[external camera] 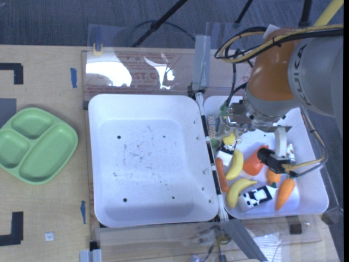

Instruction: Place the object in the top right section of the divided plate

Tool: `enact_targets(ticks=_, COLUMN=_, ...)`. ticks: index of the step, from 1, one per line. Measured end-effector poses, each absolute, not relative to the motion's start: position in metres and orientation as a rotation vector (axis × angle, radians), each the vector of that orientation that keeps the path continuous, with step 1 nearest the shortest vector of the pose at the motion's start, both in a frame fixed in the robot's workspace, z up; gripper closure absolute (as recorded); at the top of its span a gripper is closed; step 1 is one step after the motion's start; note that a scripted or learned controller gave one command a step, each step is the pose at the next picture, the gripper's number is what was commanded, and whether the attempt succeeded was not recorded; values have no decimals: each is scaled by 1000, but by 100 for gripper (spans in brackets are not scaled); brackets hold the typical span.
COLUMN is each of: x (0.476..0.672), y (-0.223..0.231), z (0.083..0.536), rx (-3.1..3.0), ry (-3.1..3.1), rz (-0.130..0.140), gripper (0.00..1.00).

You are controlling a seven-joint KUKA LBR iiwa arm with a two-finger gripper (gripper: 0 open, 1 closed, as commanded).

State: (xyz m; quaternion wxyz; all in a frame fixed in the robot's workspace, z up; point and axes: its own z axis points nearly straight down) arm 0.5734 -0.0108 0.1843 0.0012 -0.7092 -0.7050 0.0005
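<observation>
Counter (43, 212): pale wood, bearing two white bins side by side and a plate.
Divided plate (50, 153): green, lying flat on the counter at 9 o'clock of the left bin and well apart from it. It has two small sections on its 10 o'clock side and one large section toward 4 o'clock, and nothing lies in any of them.
Left bin (147, 152): shows only dark specks on its floor.
Right bin (312, 187): holds all the loose things, crowded toward its 9 o'clock wall.
Arm (316, 75): grey with an orange band, reaching in from 3 o'clock over the right bin.
Tool (234, 123): low over the 11 o'clock corner of the right bin. I cannot tell whether it is wide or narrow, nor whether it holds anything.
Small yellow-and-black thing (229, 141): just at 6 o'clock of the tool. Too small to name.
Upper banana (235, 164): yellow, at 6 o'clock of that small thing.
Lower banana (238, 190): curved, near the bin's 6 o'clock rim.
Orange stick (221, 174): along the 9 o'clock wall, beside both bananas.
Red-orange round thing (252, 165): at 3 o'clock of the upper banana.
Black-and-white toy (257, 197): touching the lower banana at its 3 o'clock.
Carrot (284, 192): at 3 o'clock of the toy, tip toward 6 o'clock.
Task object: which of these it is I cannot tell. All of them lie in the right bin.
</observation>
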Motion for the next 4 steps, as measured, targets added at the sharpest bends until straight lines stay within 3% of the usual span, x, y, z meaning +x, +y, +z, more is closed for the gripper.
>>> enact_targets(ticks=1, x=510, y=62, z=184, rx=-2345, ry=-2086, rz=3, gripper=100)
enact_targets(ticks=2, x=502, y=140, z=157, rx=-2287, ry=-2150, rz=4, gripper=100)
enact_targets(ticks=3, x=480, y=192, z=176, rx=-2351, ry=-2083, rz=1, gripper=100)
enact_targets(ticks=4, x=481, y=192, z=185, rx=-2351, ry=-2081, rz=1, gripper=100)
